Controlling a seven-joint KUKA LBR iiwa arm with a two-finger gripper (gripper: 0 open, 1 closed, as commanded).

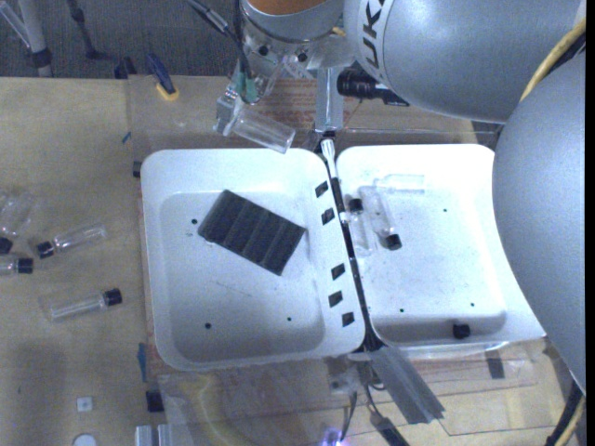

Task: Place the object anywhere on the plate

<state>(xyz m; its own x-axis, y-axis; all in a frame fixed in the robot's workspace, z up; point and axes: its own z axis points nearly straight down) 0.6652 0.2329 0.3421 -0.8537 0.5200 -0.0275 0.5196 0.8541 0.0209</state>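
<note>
The plate (253, 231) is a black ribbed rectangle lying at a slant on the floor of the left bin (152, 249). A clear plastic vial (268, 134) hangs tilted in the air over that bin's rear rim, above and behind the plate. My gripper (234, 117) reaches down from the orange-banded wrist at the top and is shut on the vial's left end. The rest of the vial sticks out to the right of the fingers.
The right bin (483, 249) holds clear vials (376, 216) with black caps near its left wall and a small black cap (461, 330) at the front. More vials (84, 302) lie loose on the bench to the left. The arm's grey bulk covers the upper right.
</note>
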